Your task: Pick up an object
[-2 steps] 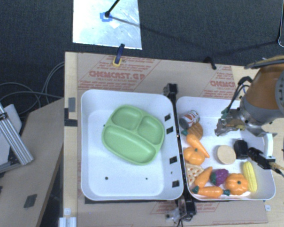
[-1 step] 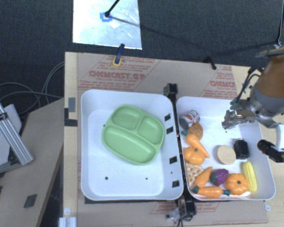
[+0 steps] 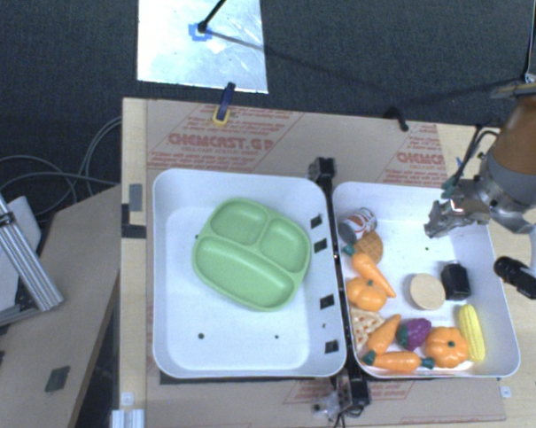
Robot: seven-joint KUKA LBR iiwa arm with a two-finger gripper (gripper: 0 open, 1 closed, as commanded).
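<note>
Orange and yellow plastic play food crowds the near edge of the right bin (image 3: 504,290), the closest things to the camera: a ridged yellow corn cob (image 3: 471,332), a squat orange pumpkin (image 3: 446,346), a knobbly purple piece (image 3: 414,331), two smooth carrots (image 3: 388,343) and a pale lattice-topped waffle or cracker (image 3: 362,325). A little farther back lie an orange pepper-like piece (image 3: 366,295), another carrot (image 3: 372,273), a flat cream-coloured round disc (image 3: 426,292), a small black block (image 3: 456,281), a tan lump like bread (image 3: 369,247) and a small red-and-white can (image 3: 358,222) on its side. All of these rest loose on the bin's glossy white floor, so nothing has been picked up yet and the whole grasp remains to be done. In the left bin (image 3: 173,249), a matte pale-green divided plate (image 3: 252,253) with three shallow compartments lies flat. Farther back on the right, the gripper (image 3: 447,218) hangs over the bare far part of the right bin, apart from every toy, with the disc and black block nearest to it; it is blurred and metallic, and whether it is spread or closed cannot be told. No object is seen in it. Above it rises the grey arm with its orange band (image 3: 530,140). Beyond the bins lie printed brown cardboard (image 3: 254,137) and a shiny silver sheet (image 3: 202,37) on dark carpet.
</note>
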